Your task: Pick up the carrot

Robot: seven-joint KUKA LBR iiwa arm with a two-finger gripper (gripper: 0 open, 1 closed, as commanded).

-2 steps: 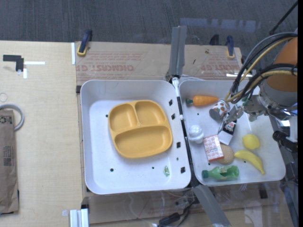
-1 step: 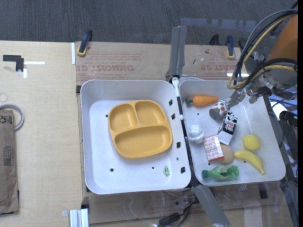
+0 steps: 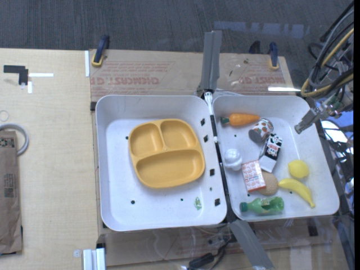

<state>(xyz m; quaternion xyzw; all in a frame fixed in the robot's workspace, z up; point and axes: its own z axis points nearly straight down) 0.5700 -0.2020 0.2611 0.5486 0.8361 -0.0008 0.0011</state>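
Note:
The orange carrot [image 3: 243, 118], with a green tip at its left end, lies flat near the far edge of the right bin [image 3: 315, 162], close to the wall between the two bins. My gripper [image 3: 307, 121] is a grey piece slanting in over the right bin's far right corner. It is well to the right of the carrot and apart from it. Nothing shows at its tip.
Around the carrot lie a tipped can [image 3: 260, 130], a black-and-white carton [image 3: 272, 148], a white round object [image 3: 232, 157], a red carton [image 3: 253, 175], a lemon [image 3: 298, 169], a banana [image 3: 299, 190] and a green bottle [image 3: 262, 206]. A yellow divided plate [image 3: 167, 152] lies in the left bin [image 3: 112, 167].

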